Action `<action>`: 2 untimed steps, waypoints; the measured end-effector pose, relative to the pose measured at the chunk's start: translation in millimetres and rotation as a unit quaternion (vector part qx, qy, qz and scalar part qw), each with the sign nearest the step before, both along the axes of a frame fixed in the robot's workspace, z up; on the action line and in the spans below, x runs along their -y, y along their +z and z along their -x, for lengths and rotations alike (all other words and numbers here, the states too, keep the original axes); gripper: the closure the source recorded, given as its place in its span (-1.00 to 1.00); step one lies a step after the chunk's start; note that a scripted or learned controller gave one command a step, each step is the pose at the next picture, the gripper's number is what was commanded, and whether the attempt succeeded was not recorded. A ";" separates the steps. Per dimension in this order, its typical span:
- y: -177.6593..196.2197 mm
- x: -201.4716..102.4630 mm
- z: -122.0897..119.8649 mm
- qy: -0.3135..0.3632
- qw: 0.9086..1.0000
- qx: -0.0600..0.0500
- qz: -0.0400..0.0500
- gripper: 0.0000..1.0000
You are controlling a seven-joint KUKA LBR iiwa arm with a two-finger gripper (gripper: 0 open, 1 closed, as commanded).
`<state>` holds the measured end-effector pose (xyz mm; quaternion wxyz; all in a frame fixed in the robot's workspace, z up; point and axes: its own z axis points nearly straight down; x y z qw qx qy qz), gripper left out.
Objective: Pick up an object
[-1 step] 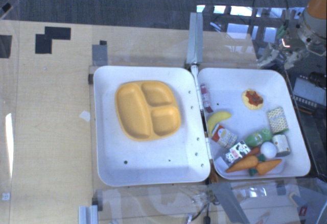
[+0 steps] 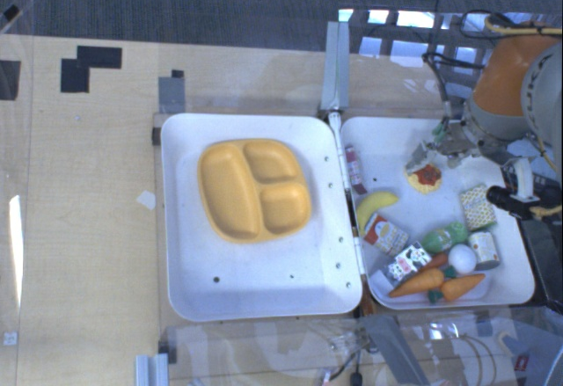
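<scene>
Nearest the camera in the right bin (image 2: 524, 292), two toy carrots (image 2: 435, 280) lie heaped with a white egg (image 2: 462, 258), a small can (image 2: 483, 250) and a milk carton (image 2: 406, 262), seemingly tumbled loose for picking. Beyond the carrots lie a banana (image 2: 374, 205) and a small pizza slice (image 2: 425, 177), the likeliest target. The gripper (image 2: 447, 143) hangs just beyond the pizza, nothing between its fingers; how far apart they stand I cannot tell. The arm (image 2: 519, 90) reaches in over the bin's far corner. Left of the carrots, the left bin (image 2: 185, 287) holds a yellow divided plate (image 2: 255, 188).
</scene>
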<state>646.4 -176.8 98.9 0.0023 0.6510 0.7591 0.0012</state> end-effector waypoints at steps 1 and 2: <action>-7.3 22.9 -25.8 -0.010 1.000 -0.002 -0.004 -1.00; -11.5 -4.4 -24.8 -0.004 1.000 0.001 0.000 -1.00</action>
